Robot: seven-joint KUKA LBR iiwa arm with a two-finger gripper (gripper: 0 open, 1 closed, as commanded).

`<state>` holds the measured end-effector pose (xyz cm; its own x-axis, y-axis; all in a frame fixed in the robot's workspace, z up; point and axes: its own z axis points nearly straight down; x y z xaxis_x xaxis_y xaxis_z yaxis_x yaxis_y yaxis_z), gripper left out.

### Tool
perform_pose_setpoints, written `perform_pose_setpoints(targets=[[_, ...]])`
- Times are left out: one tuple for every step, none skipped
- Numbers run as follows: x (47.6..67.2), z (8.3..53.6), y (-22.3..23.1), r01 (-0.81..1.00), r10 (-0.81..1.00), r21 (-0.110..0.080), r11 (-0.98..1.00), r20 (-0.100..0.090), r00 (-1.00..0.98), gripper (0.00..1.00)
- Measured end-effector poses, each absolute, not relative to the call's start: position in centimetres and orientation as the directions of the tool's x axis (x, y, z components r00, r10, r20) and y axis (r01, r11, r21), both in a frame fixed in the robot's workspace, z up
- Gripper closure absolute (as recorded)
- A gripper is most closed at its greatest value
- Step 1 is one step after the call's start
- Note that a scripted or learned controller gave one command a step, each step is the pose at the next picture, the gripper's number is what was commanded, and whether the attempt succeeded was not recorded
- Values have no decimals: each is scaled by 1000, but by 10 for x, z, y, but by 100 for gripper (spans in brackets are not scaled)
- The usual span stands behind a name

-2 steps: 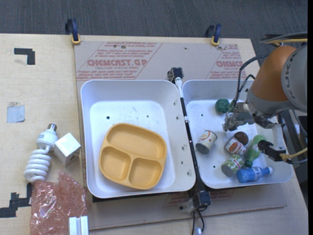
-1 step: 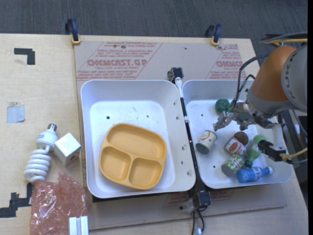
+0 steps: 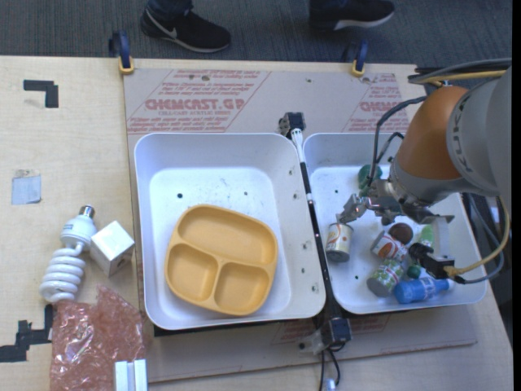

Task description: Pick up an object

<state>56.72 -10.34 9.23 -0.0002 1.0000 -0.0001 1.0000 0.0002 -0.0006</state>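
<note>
The right bin (image 3: 326, 155) holds several small things. A small can with a tan label (image 3: 338, 241) stands near the bin's left wall. To its right are a brown-lidded jar (image 3: 396, 237), a grey-green bottle (image 3: 384, 277) and a blue bottle (image 3: 422, 290) lying along the front wall. A green item (image 3: 367, 172) peeks out behind the arm. My gripper (image 3: 360, 208) hangs low over the bin's middle, just above and right of the can, left of the jar. The wrist with its orange band (image 3: 430, 141) covers the bin's back right part. Nothing is visibly held.
The left bin (image 3: 155, 157) contains a yellow three-compartment plate (image 3: 220, 259). On the bench to the left lie a spiral light bulb (image 3: 67, 263), a white cube (image 3: 112, 246) and pink bubble wrap (image 3: 94, 340). A person's shoes (image 3: 183, 24) are beyond the far edge.
</note>
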Motion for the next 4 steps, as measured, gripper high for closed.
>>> perform_pose_setpoints(targets=[[615,93,-135,1000,1000,1,2,-1,-2,0],[518,92,-121,1000,1000,0,-2,0,2,0],[519,102,-122,1000,1000,3,-3,-1,3,100],[570,141,-105,1000,1000,1,2,-1,-2,100]])
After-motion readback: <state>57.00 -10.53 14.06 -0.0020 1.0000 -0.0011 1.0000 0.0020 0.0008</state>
